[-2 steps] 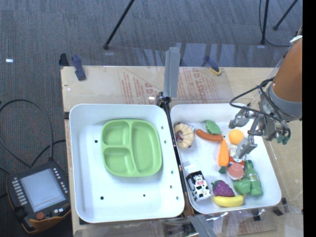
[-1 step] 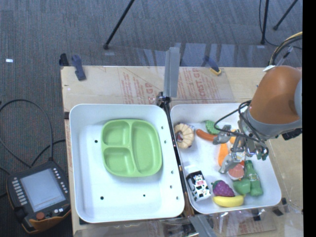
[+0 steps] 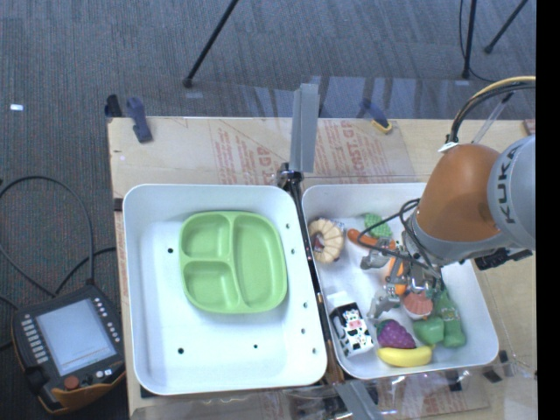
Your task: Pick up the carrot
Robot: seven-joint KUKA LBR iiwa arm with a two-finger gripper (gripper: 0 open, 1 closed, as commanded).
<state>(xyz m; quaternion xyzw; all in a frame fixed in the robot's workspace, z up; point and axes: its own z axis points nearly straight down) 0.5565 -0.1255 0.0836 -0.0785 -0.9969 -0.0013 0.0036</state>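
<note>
Two white bins sit side by side on the bench (image 3: 219, 151), seen from the one overhead camera. Left bin (image 3: 149, 322) holds a green three-compartment tray (image 3: 234, 261), lying flat, a bit toward the bin's far side. Right bin (image 3: 479, 318) is crowded: a ring-shaped pastry toy (image 3: 327, 239) near the divider, a small black-and-white cow-print carton (image 3: 352, 330) at the near left, a purple grape bunch (image 3: 395, 332) just beside it, a banana (image 3: 404, 355) along the near wall, green pieces (image 3: 442, 329) at the near right that look like vegetables, exact type unclear. Carrot (image 3: 368, 238) lies in the middle-far part of the right bin, orange body with green top pointing toward the far wall, between the pastry and the arm. Arm (image 3: 468, 204) comes in from the right, orange band over the right bin, wrist pointing down. End effector (image 3: 401, 280) is low in the bin, just on the near side of the carrot, over a reddish-orange item; its metal parts overlap the clutter and I cannot tell whether it is spread or closed, or whether anything sits in it. Teach pendant (image 3: 66, 344) lies on the floor at lower left, cable looping up beside it.
</note>
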